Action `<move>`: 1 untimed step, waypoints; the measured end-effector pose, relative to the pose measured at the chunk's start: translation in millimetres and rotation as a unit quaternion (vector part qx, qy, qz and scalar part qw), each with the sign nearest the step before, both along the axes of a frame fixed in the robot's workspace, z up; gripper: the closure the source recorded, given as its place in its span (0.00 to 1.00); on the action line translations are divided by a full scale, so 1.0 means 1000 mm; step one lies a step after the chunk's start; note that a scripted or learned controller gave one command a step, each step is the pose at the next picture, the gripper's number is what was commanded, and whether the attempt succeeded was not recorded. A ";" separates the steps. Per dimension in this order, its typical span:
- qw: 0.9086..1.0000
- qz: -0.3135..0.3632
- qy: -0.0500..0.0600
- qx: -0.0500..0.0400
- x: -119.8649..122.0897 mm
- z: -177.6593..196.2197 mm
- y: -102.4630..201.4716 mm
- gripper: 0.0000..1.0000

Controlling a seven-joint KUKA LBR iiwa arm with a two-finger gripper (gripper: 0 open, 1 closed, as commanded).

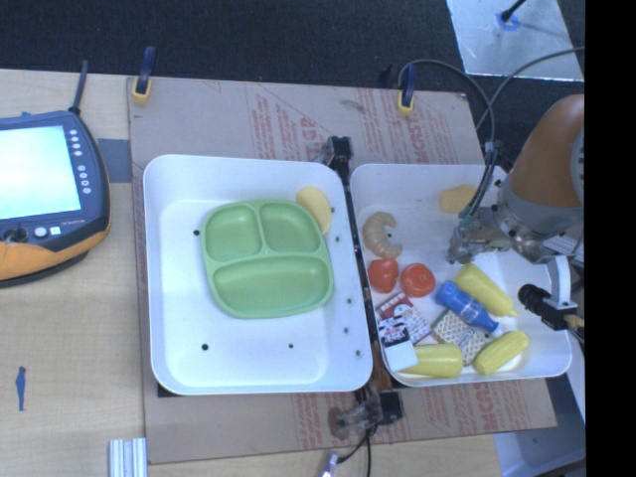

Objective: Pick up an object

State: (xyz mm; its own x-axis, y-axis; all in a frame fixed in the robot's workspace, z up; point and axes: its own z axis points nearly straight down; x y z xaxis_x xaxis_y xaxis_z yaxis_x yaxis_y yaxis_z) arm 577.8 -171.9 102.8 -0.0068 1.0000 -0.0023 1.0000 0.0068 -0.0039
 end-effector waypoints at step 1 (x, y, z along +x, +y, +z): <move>1.000 0.000 0.000 0.000 0.000 0.000 0.000 0.00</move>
